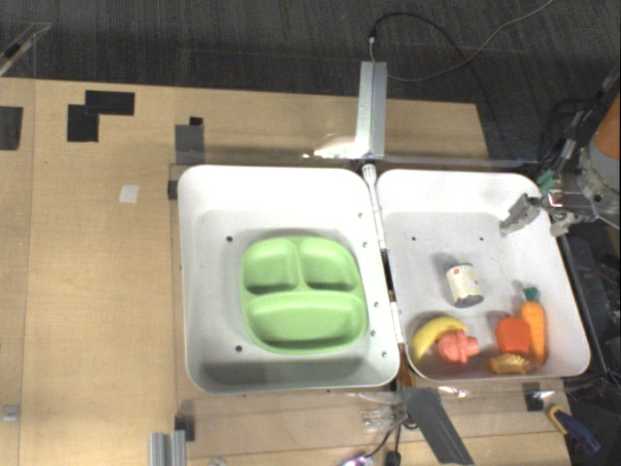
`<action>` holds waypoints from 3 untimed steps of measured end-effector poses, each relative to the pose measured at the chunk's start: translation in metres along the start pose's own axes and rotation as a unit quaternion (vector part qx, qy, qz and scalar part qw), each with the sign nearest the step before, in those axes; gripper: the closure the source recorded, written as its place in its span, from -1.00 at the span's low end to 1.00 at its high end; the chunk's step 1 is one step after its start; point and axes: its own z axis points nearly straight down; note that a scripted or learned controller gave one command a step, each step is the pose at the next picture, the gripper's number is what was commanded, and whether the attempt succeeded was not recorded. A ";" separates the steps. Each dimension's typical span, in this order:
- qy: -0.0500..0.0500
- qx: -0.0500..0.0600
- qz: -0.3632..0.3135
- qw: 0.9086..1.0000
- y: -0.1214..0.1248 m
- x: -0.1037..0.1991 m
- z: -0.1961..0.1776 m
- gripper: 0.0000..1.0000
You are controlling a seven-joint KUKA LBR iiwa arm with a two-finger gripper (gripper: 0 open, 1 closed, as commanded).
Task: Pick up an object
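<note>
At the right bin's (485,187) upper right corner, the gripper (529,212) hangs above bare floor; whether the jaws are open cannot be told. Candidate objects lie nearer the front: small can (464,284), banana (433,336), carrot (534,326). The isolated can offers the cleanest approach; centre over it before descending.

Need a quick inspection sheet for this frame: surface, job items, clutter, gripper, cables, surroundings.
Surface: wooden bench with two white bins, left bin, right bin.
Job's things: in right bin, small white cylindrical can, yellow toy banana, pink toy, orange block, orange toy carrot, small brown piece.
Clutter: green divided plate in left bin.
Gripper: grey gripper over right bin's upper right, holding nothing visible.
Cables: black cable on floor behind.
Surroundings: dark carpet.
</note>
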 end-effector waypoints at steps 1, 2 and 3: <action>0.000 -0.002 -0.011 1.000 -0.019 0.040 0.102 -1.00; -0.001 -0.003 -0.033 0.999 0.055 0.013 0.128 -1.00; 0.000 0.001 -0.018 1.000 0.094 0.000 0.127 -1.00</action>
